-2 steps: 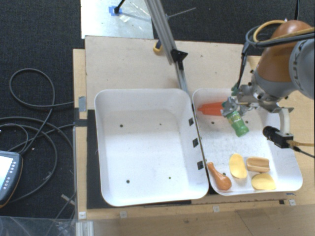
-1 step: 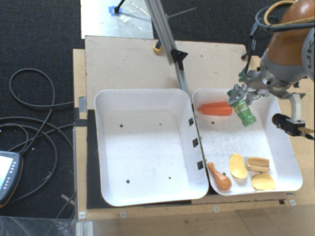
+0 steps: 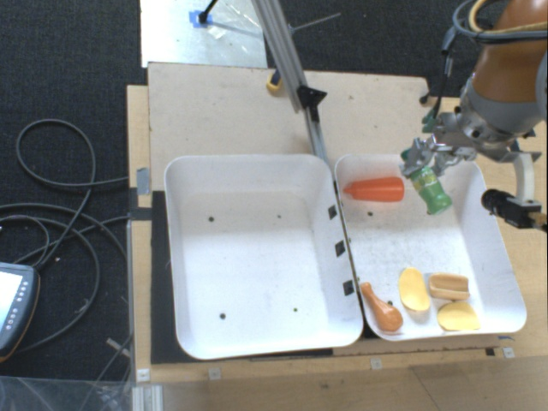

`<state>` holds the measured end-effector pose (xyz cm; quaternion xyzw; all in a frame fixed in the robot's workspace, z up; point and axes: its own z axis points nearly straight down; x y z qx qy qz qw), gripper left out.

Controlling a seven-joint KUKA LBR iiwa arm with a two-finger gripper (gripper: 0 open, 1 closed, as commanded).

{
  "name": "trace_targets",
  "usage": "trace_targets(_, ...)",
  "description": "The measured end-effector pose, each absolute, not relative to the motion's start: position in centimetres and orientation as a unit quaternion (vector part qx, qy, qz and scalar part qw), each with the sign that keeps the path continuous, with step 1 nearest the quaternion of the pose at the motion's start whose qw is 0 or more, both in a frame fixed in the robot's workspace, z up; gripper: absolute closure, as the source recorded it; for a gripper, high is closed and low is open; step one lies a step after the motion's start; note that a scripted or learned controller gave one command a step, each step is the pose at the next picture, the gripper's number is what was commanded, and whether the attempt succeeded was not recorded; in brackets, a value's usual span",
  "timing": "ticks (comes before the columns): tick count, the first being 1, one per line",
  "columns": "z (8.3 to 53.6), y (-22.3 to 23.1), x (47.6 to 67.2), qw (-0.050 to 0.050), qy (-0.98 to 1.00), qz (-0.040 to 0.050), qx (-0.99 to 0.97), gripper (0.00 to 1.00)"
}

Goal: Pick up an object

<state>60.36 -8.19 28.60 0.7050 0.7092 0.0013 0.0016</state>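
you see the gripper [image 3: 425,164] clamped on the green bottle [image 3: 431,190], tilted above the right bin [image 3: 497,255], probably to lift it.

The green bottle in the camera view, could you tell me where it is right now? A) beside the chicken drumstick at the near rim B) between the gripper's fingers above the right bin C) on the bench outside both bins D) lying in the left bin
B: the green bottle hangs tilted between the fingers of the gripper, over the right bin beside the orange carrot.
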Motion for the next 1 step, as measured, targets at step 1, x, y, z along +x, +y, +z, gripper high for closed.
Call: trace_targets(1, 26.55, -2.96, 60.72, -0.001, 0.711, 0.0006, 0.704, 1.0)
